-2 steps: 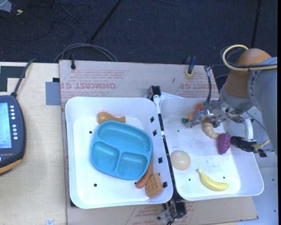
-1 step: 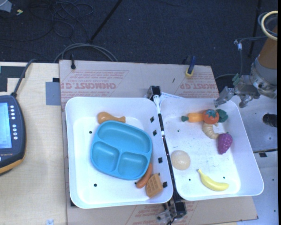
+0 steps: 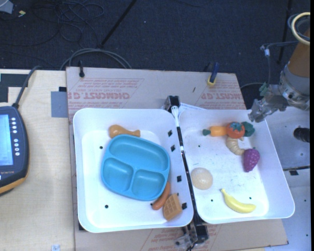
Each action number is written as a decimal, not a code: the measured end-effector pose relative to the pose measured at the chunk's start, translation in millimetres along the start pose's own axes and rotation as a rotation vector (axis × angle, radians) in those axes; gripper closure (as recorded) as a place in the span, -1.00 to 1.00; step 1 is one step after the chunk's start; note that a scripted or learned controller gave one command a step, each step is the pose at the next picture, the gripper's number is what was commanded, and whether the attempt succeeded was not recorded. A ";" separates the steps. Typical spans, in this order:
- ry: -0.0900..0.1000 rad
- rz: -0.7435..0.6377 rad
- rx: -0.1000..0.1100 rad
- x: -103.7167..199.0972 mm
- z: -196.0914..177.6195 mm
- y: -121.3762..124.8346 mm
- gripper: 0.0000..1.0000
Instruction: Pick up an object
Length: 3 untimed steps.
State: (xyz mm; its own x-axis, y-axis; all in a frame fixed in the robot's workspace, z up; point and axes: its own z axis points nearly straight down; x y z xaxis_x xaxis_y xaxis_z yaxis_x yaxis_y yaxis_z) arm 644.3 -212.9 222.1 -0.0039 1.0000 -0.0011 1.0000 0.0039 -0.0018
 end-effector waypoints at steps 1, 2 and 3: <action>0.001 -0.002 -0.007 79.1 -123.6 -11.4 1.00; 0.001 -0.003 -0.011 136.2 -228.7 -1.6 1.00; 0.002 -0.002 -0.001 229.0 -268.3 -32.3 1.00</action>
State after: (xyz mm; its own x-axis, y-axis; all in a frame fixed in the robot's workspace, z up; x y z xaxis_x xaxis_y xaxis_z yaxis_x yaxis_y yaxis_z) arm 611.5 16.3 490.2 -0.0060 1.0000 0.0010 1.0000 0.0060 -0.0006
